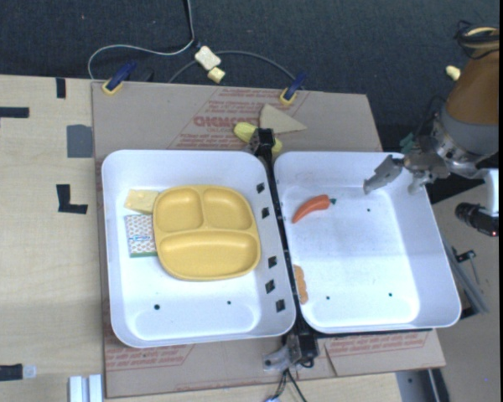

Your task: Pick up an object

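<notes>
Gripper (396,174) hangs over the right bin (419,249) near its rim at about two o'clock, its two fingers spread apart with nothing between them, one pointing down-left toward the bin floor. Behind it the grey arm (474,115) reaches in from three o'clock, its orange band partly cut off at the frame's edge, so the upper links cannot be made out. Nearest the viewer, at six o'clock, a small clamp (292,354) sits where the two bins meet, its shape hard to read. Just above it, a small orange piece (300,283) lies against the right bin's left wall, half hidden by the rim. An orange carrot (311,208) lies tilted at about ten o'clock in the right bin, well apart from the gripper, with bare white floor between them and across the bin's lower half. In the left bin (134,308), a yellow divided plate (206,231) fills the middle; a pale yellow block (141,199) and a printed card (139,234) are tucked at its nine o'clock side, touching it. Farther off, at twelve o'clock on the desk (33,224), a yellow object (247,130) and a tan wedge (283,120) lie on cardboard (226,115).
</notes>
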`<action>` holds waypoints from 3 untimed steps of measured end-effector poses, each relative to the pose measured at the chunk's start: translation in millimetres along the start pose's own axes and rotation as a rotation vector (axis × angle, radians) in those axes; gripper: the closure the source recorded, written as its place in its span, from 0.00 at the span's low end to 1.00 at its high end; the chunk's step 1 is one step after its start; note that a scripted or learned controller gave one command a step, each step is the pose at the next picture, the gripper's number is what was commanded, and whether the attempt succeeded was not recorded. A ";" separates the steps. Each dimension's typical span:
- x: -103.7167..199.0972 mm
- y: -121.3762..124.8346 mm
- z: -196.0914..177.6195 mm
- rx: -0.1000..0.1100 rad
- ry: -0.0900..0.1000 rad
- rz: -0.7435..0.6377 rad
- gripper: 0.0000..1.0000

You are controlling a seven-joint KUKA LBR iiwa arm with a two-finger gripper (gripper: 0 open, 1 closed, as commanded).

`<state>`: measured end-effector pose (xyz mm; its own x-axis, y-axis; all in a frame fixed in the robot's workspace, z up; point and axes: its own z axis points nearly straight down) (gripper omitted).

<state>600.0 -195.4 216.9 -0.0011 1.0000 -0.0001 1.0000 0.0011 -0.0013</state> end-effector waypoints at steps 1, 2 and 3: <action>69.8 -34.3 130.9 0.007 0.003 -0.004 0.00; 99.4 35.3 131.1 -0.005 -0.002 -0.004 0.00; 97.7 33.7 120.4 -0.006 -0.003 -0.002 1.00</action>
<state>633.5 -97.7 96.4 -0.0032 1.0000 -0.0030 1.0000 0.0032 0.0045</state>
